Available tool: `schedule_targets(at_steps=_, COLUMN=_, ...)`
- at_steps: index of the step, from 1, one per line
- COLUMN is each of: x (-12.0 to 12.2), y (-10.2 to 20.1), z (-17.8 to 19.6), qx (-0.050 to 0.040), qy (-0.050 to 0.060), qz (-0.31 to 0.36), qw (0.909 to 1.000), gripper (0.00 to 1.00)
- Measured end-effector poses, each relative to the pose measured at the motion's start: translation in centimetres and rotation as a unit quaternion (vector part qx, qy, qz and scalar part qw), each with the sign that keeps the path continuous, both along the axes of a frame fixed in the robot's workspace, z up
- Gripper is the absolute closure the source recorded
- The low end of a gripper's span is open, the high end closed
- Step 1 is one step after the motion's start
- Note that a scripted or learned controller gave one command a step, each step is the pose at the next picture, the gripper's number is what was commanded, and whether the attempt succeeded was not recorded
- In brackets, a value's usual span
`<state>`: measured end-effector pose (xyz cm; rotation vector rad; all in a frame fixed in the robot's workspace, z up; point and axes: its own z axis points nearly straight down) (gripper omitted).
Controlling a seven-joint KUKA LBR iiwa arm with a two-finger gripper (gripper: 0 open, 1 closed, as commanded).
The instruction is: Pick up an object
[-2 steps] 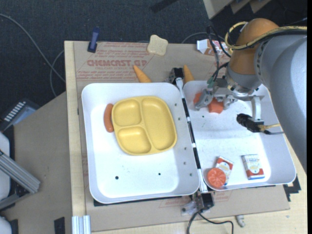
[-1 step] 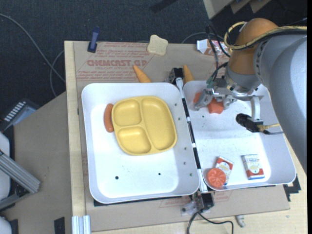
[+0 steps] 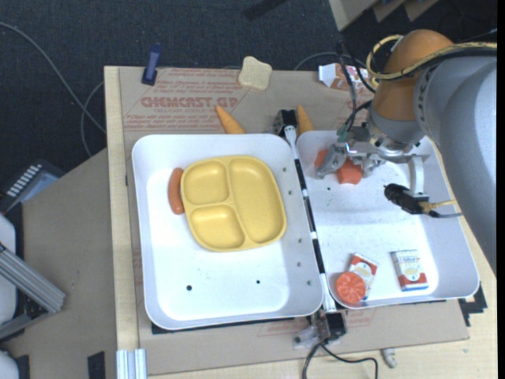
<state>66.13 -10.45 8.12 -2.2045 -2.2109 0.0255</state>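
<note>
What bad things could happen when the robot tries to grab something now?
1. The gripper sits low in the right bin's far corner by a small red thing; it might bump the bin wall.
2. The red thing lies close to that corner, so it could get pushed away rather than picked up.
3. The wires by the wrist could snag.

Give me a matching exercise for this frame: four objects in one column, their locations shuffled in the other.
Objects:
1. yellow divided tray
2. hot dog
3. tomato
4. bread slice

Places:
A. on the bench beyond the bins
B. near edge of the right bin
C. middle of the left bin
D. left bin, against the tray's left side

Pairs: 1-C, 2-D, 3-B, 4-A
</note>
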Motion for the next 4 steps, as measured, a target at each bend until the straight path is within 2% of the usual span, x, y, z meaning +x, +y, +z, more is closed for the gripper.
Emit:
schedule_targets(at_steps=1, x=0.0, y=-0.5, z=0.0, qx=0.0006, qy=0.000, qz=0.000, qw=1.0000, gripper=0.00)
schedule_targets(at_steps=3, x=0.1, y=1.0, z=0.1, qx=-0.0002, qy=-0.002, qz=-0.001, qw=1.0000, gripper=0.00)
schedule_targets(at_steps=4, x=0.1, y=1.0, z=1.1, qx=-0.0001, qy=-0.002, qz=0.000, qw=1.0000, gripper=1.00)
